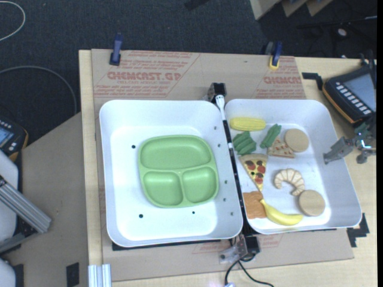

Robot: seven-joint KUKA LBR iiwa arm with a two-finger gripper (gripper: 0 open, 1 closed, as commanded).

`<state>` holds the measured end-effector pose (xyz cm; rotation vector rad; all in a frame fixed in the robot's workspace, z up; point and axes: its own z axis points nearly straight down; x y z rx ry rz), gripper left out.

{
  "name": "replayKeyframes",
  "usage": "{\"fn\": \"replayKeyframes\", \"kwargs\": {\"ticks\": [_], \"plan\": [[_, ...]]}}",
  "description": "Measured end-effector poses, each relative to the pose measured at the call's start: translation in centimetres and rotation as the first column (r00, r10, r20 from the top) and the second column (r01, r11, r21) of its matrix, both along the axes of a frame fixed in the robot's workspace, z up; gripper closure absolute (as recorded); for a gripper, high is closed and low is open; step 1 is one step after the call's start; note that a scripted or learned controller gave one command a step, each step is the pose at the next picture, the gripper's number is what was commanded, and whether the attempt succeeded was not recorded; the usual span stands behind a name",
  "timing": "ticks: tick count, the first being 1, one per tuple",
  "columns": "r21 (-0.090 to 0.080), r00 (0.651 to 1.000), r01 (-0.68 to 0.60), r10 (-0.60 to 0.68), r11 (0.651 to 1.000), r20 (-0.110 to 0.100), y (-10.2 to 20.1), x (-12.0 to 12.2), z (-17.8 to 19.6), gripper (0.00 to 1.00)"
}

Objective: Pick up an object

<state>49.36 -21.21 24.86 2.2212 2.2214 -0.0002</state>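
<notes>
**Nothing picked yet**

Toys sit untouched in the right bin [341, 178], so as I read it the pick has not begun. The gripper [342, 150] hangs at that bin's right edge, over bare white floor, with nothing in its grasp; how far it is parted I cannot tell from this angle. Choosing a piece, coming down on it, closing and lifting all remain to be done.

The candidates crowd the bin's left half. A corn cob [247, 124], yellow and knobbly, lies at the top. Below it are two green pods [243, 143] [270, 136], slim and ridged. A round biscuit [296, 140] rests beside a wedge of toast [280, 150]. A pizza slice [256, 170], flat and triangular, lies near the divider. A croissant [289, 180], curved and ribbed, sits mid-bin, nearest the gripper along with a second tan disc [312, 202]. A banana [280, 215], smooth and glossy, curls along the lower rim, touching an orange block [252, 205].

The left bin [116, 178] holds a pale green tray [178, 170] with three compartments, matte and rounded.
</notes>
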Motion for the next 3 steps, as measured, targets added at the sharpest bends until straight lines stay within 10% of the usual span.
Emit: {"fn": "replayKeyframes", "kwargs": {"ticks": [1,2,3], "plan": [[0.009,1.000,-0.005,0.005,1.000,-0.016,7.5,-0.3,-15.8,0.00],[-0.001,1.000,-0.005,0.005,1.000,0.019,11.0,-1.1,3.7,0.00],[0.004,1.000,0.001,-0.001,1.000,-0.015,11.8,-1.8,-10.9,0.00]]}}
